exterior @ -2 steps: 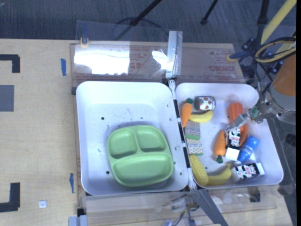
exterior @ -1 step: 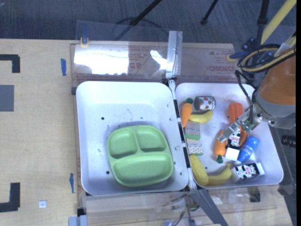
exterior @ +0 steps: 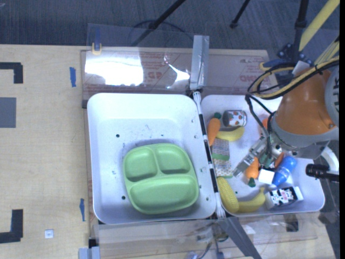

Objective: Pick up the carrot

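An orange carrot (exterior: 213,130) with a green top lies at the left side of the right bin (exterior: 315,201), close to the divider. My gripper (exterior: 255,158) hangs low over the middle of that bin, to the right of the carrot and apart from it. A second small orange piece (exterior: 252,170) with a green end lies right under the gripper; whether it is held is unclear. The arm's orange band (exterior: 302,109) hides the bin's far right part.
Around the gripper lie a blue bottle (exterior: 284,169), a white block (exterior: 266,176), a black-and-white item (exterior: 283,196), yellow bananas (exterior: 237,199) (exterior: 230,135) and a woven grey piece (exterior: 220,153). A green divided plate (exterior: 160,178) sits in the left bin (exterior: 108,123).
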### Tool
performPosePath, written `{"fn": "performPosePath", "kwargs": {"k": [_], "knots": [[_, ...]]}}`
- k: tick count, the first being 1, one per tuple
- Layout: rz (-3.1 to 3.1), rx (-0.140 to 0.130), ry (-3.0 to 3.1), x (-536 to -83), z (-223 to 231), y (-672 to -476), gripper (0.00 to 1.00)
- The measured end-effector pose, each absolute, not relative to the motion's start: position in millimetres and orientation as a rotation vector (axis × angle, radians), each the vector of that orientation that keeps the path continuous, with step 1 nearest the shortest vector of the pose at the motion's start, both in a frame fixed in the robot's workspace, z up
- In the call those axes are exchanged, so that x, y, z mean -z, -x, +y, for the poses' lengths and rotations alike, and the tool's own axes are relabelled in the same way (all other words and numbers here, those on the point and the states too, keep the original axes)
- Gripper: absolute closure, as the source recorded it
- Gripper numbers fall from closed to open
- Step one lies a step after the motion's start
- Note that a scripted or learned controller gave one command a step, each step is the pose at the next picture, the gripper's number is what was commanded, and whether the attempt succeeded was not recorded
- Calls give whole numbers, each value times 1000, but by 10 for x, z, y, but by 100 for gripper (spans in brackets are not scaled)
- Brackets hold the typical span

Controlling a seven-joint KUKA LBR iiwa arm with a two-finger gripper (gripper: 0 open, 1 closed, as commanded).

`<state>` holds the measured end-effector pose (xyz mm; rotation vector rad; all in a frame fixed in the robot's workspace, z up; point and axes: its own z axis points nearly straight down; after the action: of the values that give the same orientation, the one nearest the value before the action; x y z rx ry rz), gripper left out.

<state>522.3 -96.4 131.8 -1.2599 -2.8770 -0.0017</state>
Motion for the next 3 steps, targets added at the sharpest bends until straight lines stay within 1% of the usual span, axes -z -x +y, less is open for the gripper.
{"fn": "performPosePath", "kwargs": {"k": [1,2,3], "knots": [[-3061,2,737,-1374,-1481,-5483,0],[-3064,2,697,-1503,-1033,-5188,0],[-3096,1,576,-870,-1701,-5356,0]]}}
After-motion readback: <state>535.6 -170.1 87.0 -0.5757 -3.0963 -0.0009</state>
